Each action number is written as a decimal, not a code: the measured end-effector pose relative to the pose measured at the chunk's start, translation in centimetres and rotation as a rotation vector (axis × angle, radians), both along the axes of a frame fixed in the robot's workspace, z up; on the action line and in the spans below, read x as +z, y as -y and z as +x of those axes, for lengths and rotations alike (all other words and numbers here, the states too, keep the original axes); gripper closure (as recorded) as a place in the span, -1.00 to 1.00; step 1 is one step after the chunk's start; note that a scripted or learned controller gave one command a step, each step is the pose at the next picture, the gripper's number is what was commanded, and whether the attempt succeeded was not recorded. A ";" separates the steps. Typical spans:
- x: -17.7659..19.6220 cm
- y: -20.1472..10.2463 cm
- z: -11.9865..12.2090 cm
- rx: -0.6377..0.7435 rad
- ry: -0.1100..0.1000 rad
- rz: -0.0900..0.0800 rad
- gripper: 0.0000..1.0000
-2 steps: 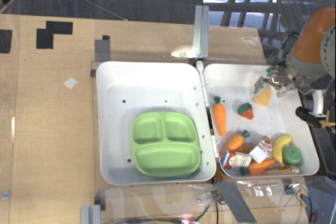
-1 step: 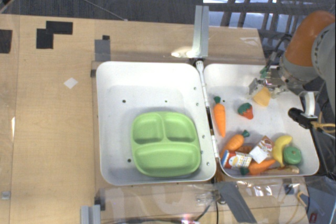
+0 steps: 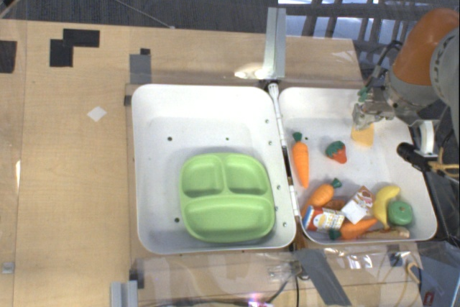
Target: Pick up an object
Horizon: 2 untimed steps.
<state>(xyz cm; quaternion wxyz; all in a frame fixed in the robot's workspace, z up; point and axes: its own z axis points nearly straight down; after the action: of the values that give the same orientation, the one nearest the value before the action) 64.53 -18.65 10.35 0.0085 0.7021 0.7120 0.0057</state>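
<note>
We find no legible text, printed packets (image 3: 343, 213) in the right bin (image 3: 316, 108) too small for us to read

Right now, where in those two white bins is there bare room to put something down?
The left bin has bare floor behind and left of the green plate. In the right bin, the back-left patch is bare, behind the long carrot and strawberry. Its front is crowded with toy food; the tool hangs by the yellow block.

Arm (image 3: 424, 57) reaches in from right, wrist bent down, hand (image 3: 370, 113) lowered.
</note>
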 end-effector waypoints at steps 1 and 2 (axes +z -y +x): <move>-1.4 -4.9 -0.7 -0.277 -0.008 0.008 1.00; -1.4 -4.8 -0.7 -0.278 -0.009 0.006 -1.00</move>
<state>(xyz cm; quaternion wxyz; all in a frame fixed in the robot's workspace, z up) 63.79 -13.90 8.91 0.0039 0.7940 0.6079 0.0037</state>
